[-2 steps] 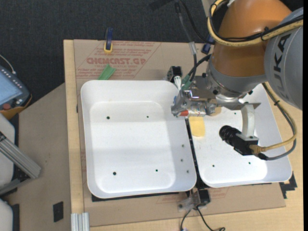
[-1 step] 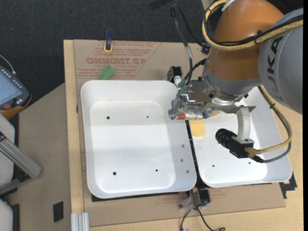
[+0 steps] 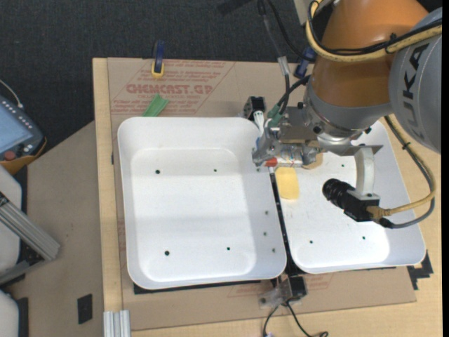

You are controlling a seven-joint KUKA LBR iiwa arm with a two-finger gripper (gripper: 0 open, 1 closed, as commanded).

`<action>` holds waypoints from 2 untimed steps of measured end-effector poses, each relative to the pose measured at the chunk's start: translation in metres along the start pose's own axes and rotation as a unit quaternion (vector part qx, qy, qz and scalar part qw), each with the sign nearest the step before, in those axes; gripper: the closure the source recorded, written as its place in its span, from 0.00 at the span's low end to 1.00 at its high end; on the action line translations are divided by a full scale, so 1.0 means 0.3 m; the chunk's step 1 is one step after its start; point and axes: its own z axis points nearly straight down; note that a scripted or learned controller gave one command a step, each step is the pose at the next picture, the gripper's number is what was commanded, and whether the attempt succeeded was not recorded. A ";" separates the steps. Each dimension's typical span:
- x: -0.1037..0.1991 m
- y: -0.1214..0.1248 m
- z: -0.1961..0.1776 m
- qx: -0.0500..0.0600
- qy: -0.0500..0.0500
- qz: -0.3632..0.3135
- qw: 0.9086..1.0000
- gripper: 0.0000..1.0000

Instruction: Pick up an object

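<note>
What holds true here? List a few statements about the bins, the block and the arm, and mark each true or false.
1. A pale yellow block lies in the right bin. True.
2. The block lies at that bin's right edge. False: it lies by its left edge, next to the left bin.
3. The gripper is near where the two bins meet, close to the block. True.
4. The arm reaches in from the view's left. False: it comes from the right.
5. A green strip lies inside the left bin. False: it lies on the cardboard behind that bin.
</note>
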 end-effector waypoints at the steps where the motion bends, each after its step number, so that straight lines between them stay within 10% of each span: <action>1: 0.002 -0.124 -0.005 0.004 0.001 -0.001 1.000 1.00; 2: 0.048 -0.120 0.020 0.004 0.000 -0.001 1.000 1.00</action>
